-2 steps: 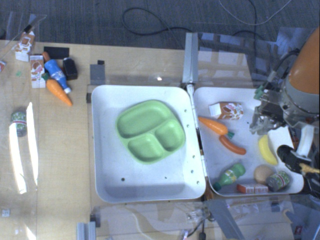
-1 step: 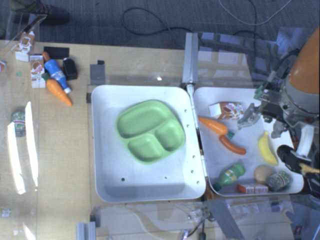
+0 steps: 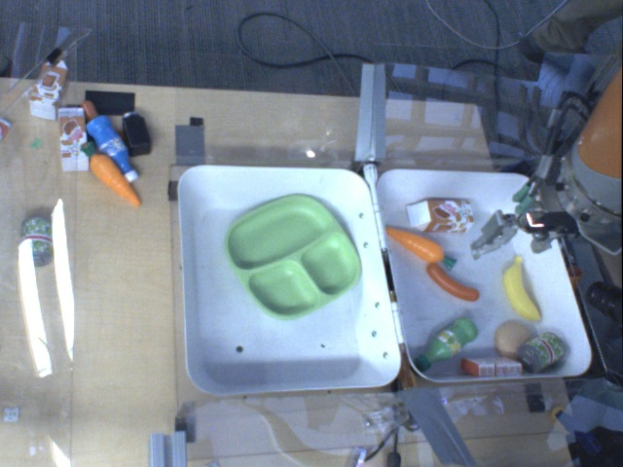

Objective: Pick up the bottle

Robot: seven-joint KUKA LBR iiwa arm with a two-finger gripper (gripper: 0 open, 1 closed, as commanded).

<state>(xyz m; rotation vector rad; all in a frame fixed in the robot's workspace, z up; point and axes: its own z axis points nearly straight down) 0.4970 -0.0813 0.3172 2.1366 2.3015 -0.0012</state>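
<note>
Gripper [image 3: 494, 233] hangs over the right bin [image 3: 574, 290], upper middle area, fingers spread a little with nothing between them. Bottle [image 3: 447, 343] – green, lying on its side – is well below the gripper toward the bin's near-left corner, apart from it. Just left of the gripper: a brown-and-white packet [image 3: 443, 216]. Below-left of it: a carrot [image 3: 419, 246] and a sausage [image 3: 454, 282], lying close together. Banana [image 3: 521, 290] sits just below-right of the gripper. Further down, along the near wall right of the bottle: a small red box [image 3: 492, 367], a tan round item [image 3: 511, 338] and a can [image 3: 543, 351], bunched up. Left bin [image 3: 204, 290] holds a green divided plate [image 3: 293, 253], far left of the gripper. On the desk [image 3: 97, 290], far left – another carrot [image 3: 115, 180], a blue bottle [image 3: 110, 147], small cartons [image 3: 71, 137].
</note>
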